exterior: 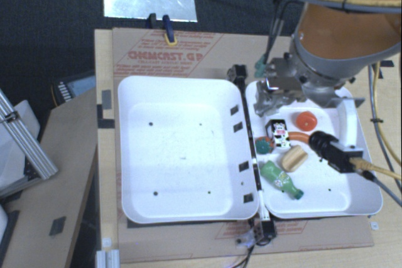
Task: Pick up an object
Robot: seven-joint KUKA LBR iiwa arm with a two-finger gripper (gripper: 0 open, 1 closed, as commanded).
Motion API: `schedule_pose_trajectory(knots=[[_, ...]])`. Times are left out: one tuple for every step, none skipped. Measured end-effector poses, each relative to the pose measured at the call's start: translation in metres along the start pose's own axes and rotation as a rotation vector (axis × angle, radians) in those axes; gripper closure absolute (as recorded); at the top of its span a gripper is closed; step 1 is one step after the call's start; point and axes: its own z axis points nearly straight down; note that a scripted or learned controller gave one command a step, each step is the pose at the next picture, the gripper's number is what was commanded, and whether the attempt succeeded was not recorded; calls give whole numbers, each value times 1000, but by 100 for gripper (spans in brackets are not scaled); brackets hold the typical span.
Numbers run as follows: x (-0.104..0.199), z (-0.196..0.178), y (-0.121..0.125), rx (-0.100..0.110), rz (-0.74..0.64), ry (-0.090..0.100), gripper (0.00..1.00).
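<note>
Hovering the hand (pixel 271 97) at twelve o'clock in the right bin (pixel 364 201); cannot tell its spread. Candidates clustering toward six: orange disc (pixel 306 120), bread roll (pixel 293 158), green bottle (pixel 281 178). Better picking the isolated bottle, descending straight, closing across its narrow width.

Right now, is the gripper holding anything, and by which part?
Cannot tell. The gripper sits low in the right bin, above the toys; no object visibly between its fingers.

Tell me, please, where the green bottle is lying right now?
In the camera view, the green bottle lies in the right bin, near its front-left part beside the divider, just below the tan bread roll.
</note>
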Motion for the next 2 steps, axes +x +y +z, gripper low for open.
schedule_pose_trajectory(knots=[[-8, -1, 0, 0, 6, -1, 100], [-69, 70, -1, 7, 11, -3, 100]])
